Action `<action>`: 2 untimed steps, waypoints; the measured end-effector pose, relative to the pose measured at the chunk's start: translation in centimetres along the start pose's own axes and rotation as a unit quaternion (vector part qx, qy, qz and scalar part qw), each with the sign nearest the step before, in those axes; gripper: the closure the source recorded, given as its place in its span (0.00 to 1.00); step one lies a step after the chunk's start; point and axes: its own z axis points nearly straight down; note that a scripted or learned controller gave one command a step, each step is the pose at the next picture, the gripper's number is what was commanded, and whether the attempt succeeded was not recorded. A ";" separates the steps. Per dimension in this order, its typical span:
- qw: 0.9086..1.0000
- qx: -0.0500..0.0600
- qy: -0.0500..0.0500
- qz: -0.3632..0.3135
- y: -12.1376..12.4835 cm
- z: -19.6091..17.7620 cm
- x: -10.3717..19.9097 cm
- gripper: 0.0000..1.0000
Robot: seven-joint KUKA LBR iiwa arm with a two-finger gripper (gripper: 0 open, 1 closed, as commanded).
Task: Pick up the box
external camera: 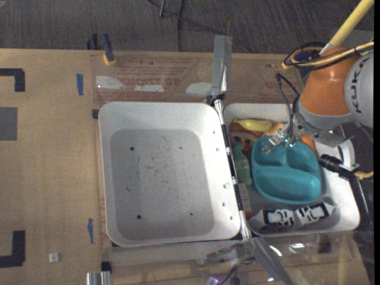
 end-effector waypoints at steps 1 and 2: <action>0.999 0.005 0.002 -0.054 -10.7 -0.8 -3.8 1.00; 0.996 0.000 -0.009 -0.086 -4.3 -0.5 0.6 1.00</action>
